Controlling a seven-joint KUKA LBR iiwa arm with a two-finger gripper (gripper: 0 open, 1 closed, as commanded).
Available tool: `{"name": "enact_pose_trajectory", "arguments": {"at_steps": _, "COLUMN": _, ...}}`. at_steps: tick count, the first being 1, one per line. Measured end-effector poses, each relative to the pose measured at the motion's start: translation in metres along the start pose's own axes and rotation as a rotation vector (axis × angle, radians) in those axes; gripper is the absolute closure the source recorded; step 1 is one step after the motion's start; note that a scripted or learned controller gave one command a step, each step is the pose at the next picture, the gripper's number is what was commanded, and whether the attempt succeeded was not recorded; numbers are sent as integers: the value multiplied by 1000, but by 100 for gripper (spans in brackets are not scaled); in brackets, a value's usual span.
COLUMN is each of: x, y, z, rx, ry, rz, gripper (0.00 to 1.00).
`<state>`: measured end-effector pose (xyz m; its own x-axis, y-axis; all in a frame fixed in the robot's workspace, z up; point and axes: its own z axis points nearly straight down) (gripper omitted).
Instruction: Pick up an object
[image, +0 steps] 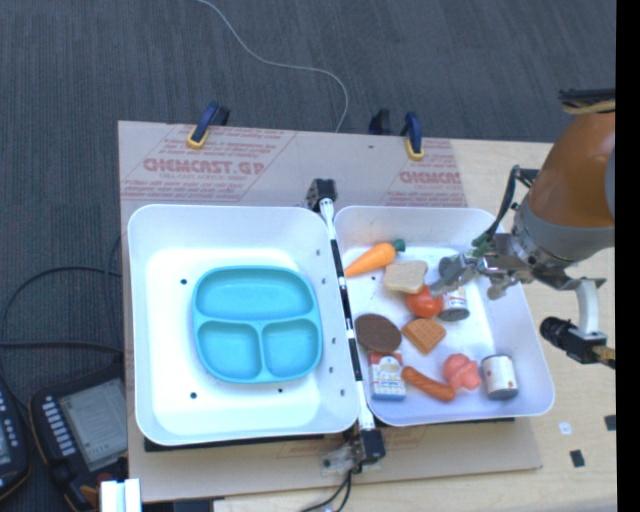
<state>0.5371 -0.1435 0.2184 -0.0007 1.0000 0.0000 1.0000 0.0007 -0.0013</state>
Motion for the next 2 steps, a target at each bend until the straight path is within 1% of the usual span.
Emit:
{"name": "enact_pose_trajectory", "arguments": {"at_steps": 1, "x": -17, "y": 8, "z": 119, "rx": 4, "ry": 1, "rz": 1, "gripper": 0}}
{"name": "enact_pose_trajectory", "arguments": {"at_steps": 2, "x": -17, "y": 9, "z": 108, "rx": 1, "ry": 0, "rz": 0, "gripper": 100}}
